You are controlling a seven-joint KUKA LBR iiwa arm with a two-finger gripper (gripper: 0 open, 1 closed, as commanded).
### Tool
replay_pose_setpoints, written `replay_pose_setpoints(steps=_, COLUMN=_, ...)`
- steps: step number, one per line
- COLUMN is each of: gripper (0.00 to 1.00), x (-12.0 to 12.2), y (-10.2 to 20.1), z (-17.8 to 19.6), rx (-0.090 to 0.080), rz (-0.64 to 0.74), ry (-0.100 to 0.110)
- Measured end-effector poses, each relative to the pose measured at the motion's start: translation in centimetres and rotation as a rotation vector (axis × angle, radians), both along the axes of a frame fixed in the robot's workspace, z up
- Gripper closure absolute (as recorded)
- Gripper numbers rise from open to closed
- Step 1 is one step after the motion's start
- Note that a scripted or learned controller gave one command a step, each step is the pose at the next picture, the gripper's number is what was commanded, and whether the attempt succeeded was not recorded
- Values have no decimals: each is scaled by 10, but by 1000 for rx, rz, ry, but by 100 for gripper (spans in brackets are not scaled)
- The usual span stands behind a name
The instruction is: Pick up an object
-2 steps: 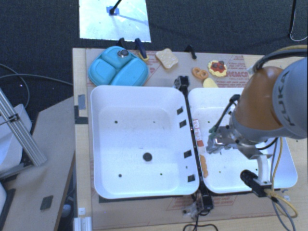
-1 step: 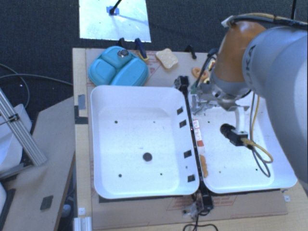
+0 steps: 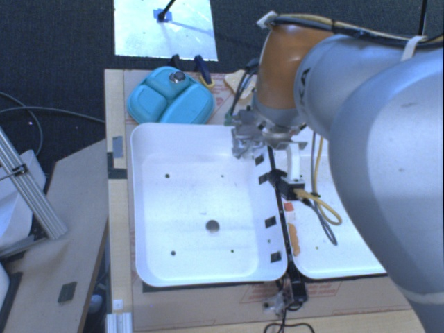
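Observation:
A small grey round disc [image 3: 212, 225] lies on the floor of the left bin [image 3: 149, 186], a little below its middle. My gripper [image 3: 245, 144] hangs over the far right corner of that bin, close to the divider between the bins, well apart from the disc. A thin orange piece [image 3: 294, 239] lies along the left edge of the right bin [image 3: 347, 255]. The grey arm with its orange band covers most of the right bin.
A blue lidded container [image 3: 171, 97] sits behind the left bin on the bench. A shiny square plate [image 3: 164, 18] lies farther back. Black tape marks [image 3: 270, 222] run along the divider. An aluminium rail [image 3: 28, 186] leans at the left.

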State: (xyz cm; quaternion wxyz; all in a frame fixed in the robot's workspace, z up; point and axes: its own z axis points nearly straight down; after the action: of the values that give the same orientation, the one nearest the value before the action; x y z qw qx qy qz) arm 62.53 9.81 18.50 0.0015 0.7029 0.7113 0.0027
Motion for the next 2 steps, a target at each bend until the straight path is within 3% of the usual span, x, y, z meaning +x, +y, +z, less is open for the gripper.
replay_pose_setpoints(steps=1, gripper=100, x=45, y=10, z=0, rx=0, rz=-5, ry=0)
replay_pose_setpoints(steps=2, gripper=100, x=-24, y=22, z=3, rx=0, rz=-10, ry=9)
